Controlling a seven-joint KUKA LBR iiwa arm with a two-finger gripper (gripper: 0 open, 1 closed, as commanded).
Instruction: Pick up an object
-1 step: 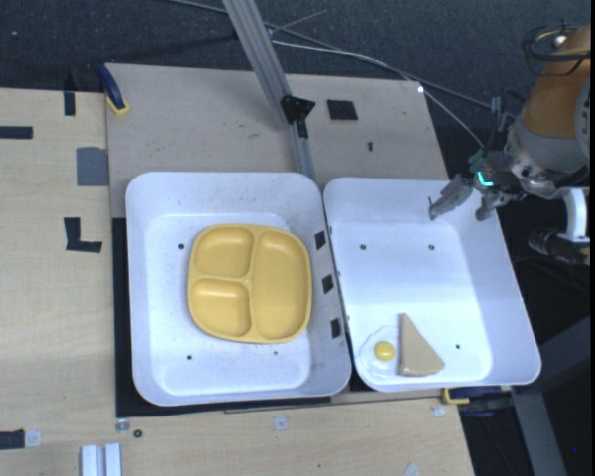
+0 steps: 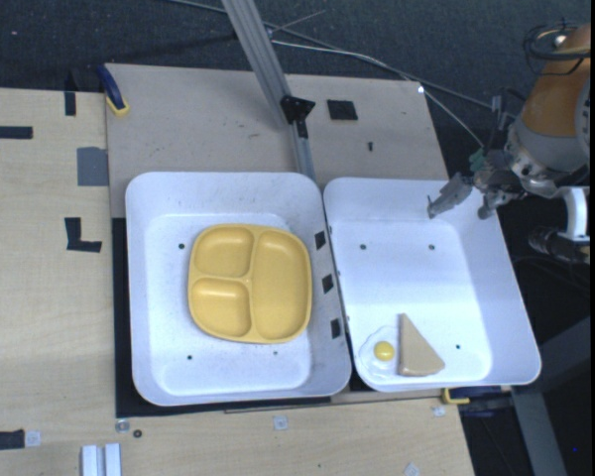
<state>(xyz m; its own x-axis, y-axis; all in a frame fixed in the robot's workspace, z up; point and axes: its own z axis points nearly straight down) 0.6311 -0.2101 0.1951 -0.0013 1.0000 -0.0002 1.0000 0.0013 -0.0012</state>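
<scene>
On the far left of the frame, the wooden bench top (image 2: 40, 296) is seen, with some dark tape marks on it. A small blue and yellow clamp (image 2: 112, 89) is found at the upper left corner of the brown board on which the bins rest.

In the left bin (image 2: 149, 365), a yellow divided plate (image 2: 250, 283) is placed flat, about in the middle. Three compartments can be counted in it, and nothing is seen inside them.

A grey metal pole (image 2: 263, 53) runs from the top centre of the frame down to the place where the two bins meet.

In the right bin (image 2: 496, 296), two small things are gathered at the lower left corner: a small yellow round object (image 2: 383, 350) and, just beside it on the right, a tan wedge-shaped piece (image 2: 416, 348). They seem to be touching or nearly touching, but this cannot be told for sure. The rest of this bin's floor is bare.

At the upper right, the gripper (image 2: 463, 195) is held over the upper right edge of the right bin, well apart from the two small things. Its two fingers are seen spread, and nothing is pinched between them. Behind it the orange band of the arm (image 2: 555, 102) is visible.

As for the task, it is judged that no pick is done yet. Every object lies in its bin. The reach to an object, the closing and the lift are all left to be done.
</scene>
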